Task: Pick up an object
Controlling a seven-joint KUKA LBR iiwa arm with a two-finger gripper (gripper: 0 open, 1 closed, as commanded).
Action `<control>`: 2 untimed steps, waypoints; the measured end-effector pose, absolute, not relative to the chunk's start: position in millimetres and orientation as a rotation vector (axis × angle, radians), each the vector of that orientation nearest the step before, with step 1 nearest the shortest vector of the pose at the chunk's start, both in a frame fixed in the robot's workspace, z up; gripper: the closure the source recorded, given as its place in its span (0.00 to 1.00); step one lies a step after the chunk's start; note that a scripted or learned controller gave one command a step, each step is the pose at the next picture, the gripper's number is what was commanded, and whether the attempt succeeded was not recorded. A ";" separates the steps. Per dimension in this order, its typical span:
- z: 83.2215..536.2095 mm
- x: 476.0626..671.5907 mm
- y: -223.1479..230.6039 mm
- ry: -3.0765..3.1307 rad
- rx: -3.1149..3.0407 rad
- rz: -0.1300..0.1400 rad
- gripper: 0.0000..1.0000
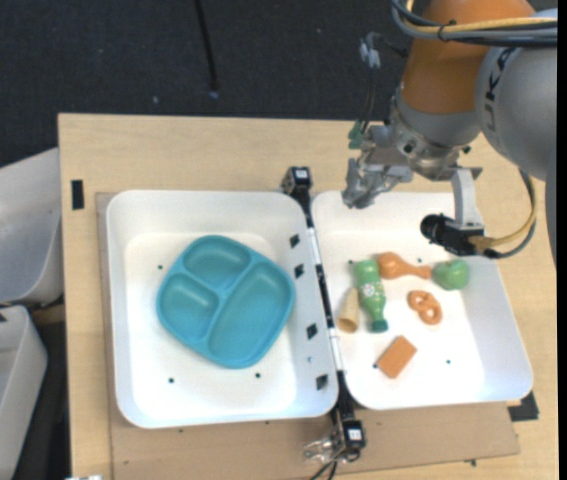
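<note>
Hand [356, 194] over right bin's [483, 368] far-left corner, fingers pointing down, grip state impossible to tell. Below hand in that bin: green bottle [370, 292], cone [349, 314], orange spoon [400, 266], pretzel [424, 306], green apple [452, 273], orange block [396, 356]. Lower left, in left bin [133, 388]: blue divided plate [225, 300].

Green bottle [369, 293] flat among small toys in right bin [493, 368]

Bright, even light; perhaps slightly soft.

Grey arm [523, 88] reaching from right, end effector [358, 190] lowered
</note>
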State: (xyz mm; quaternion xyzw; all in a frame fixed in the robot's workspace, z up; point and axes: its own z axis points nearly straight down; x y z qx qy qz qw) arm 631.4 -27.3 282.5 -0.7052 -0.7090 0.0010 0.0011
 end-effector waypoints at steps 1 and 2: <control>258.8 619.4 22.5 -2.226 -2.214 0.004 1.00; 260.1 603.2 72.0 -2.228 -2.211 0.002 1.00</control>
